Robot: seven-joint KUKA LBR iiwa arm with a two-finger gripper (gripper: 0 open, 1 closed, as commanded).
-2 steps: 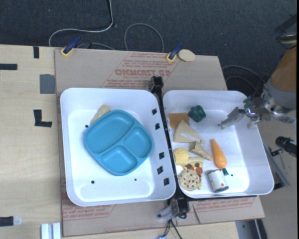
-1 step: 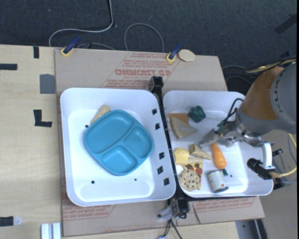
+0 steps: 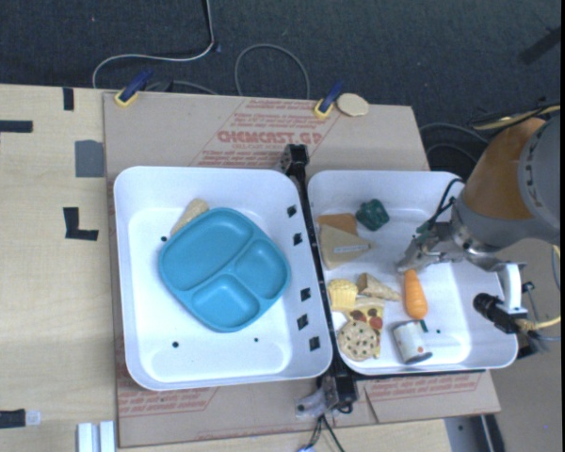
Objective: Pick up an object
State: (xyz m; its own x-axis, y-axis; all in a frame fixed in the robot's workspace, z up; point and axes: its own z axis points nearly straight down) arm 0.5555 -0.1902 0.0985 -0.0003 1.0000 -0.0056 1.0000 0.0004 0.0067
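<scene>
Only readable text: red print "CHEMCAST GP" on the brown cardboard sheet (image 3: 264,135) under the bins, near its top edge. Smaller red lines around it are too blurred to read.

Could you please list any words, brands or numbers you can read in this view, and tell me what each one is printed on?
"CHEMCAST GP", in red, on the brown cardboard sheet under the two bins; it reads upside down from the camera.
More red print runs in lines around it on the same sheet, too small and blurred to read.
Nothing legible elsewhere.
</scene>
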